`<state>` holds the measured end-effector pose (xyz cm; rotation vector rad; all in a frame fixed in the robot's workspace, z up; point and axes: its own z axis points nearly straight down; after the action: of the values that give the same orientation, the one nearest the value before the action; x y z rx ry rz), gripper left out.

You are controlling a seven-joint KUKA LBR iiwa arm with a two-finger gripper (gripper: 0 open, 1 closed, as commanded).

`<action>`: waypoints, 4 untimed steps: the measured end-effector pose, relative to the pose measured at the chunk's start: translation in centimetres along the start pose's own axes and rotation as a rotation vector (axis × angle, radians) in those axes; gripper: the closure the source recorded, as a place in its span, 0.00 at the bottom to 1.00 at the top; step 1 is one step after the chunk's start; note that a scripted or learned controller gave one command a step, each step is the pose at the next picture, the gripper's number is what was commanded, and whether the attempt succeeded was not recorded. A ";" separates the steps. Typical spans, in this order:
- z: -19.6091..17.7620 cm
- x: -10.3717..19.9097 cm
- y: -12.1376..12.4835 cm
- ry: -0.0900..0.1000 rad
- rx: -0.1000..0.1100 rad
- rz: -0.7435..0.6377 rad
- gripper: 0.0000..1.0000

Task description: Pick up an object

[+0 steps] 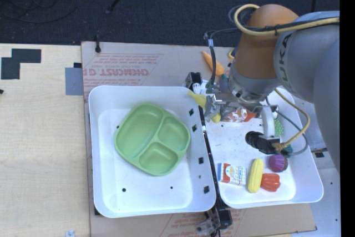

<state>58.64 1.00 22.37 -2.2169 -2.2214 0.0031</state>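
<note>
You are looking at the right bin (pixel 310 188) as landmark. The arm is hanging over its upper left part, with the tool (pixel 217 107) sitting low by the divider; open or closed, cannot tell. In the bin's lower half, a yellow corn cob (pixel 255 175) is lying beside a small carton (pixel 232 174), a red pepper (pixel 270 181) and a purple ball (pixel 277 162). Left of that bin, a green divided plate (pixel 152 139) is resting.
</note>
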 end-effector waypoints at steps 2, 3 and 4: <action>-2.7 -4.2 -1.0 0.000 -0.001 0.001 1.00; -3.3 0.4 1.0 0.000 0.000 0.001 1.00; -1.5 3.2 1.5 -0.001 0.002 0.001 1.00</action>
<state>60.14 4.22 23.89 -2.2174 -2.2202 0.0057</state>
